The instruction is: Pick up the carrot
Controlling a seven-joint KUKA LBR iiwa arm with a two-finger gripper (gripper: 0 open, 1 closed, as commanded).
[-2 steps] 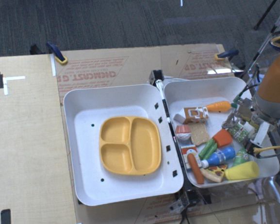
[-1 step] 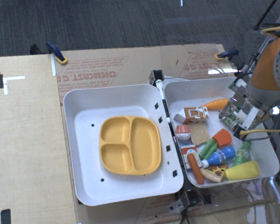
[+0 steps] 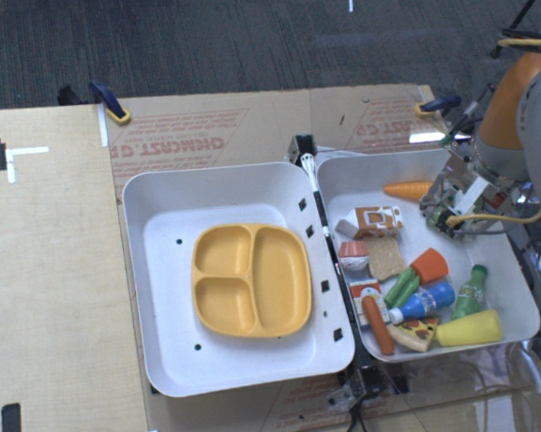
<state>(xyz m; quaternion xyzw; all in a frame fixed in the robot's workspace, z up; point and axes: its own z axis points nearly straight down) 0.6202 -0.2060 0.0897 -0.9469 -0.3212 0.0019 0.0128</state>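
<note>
Partly hidden gripper (image 3: 442,207) beside carrot (image 3: 408,190), fingers indistinct

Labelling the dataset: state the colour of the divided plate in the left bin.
Yellow, plain and unpatterned: the divided plate shows clearly in the camera view.

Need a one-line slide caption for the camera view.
Gripper hovers beside the carrot in the right bin; yellow plate sits in the left bin.
</note>
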